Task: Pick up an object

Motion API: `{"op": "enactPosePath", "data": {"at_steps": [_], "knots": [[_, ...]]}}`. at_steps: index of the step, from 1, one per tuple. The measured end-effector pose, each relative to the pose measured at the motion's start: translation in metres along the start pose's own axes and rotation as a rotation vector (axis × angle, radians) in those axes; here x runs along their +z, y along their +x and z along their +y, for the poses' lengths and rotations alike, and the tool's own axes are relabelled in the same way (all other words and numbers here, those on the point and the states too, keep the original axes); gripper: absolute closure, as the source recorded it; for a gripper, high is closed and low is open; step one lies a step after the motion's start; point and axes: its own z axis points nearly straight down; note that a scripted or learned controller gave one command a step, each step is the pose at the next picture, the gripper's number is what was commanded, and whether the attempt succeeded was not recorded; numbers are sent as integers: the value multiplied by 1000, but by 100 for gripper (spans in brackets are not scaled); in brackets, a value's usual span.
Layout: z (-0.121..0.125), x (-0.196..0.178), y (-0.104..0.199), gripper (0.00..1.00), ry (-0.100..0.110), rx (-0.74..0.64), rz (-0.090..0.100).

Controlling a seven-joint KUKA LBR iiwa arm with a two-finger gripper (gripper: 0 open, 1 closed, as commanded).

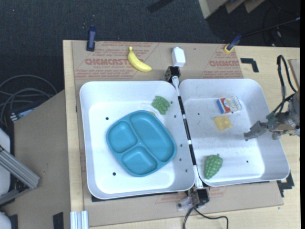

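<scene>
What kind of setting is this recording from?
Most likely a robotics lab bench for pick-up trials: two white bins hold toy food such as green grapes, a gripper reaches in, and loose cables lie on the dark floor.

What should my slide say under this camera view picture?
Robot gripper reaches into the right white bin near a small yellow block.

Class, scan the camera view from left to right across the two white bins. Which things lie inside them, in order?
Blue divided plate → green leafy toy → bunch of green grapes → yellow block → red, white and blue packet → pincer
</scene>
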Motion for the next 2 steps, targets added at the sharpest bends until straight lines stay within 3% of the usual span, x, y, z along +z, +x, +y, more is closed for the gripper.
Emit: {"op": "enactPosePath", "data": {"at_steps": [1,2], "knots": [[97,41,45,0,-2,-2,1],[93,103,66,0,-1,-1,0]]}}
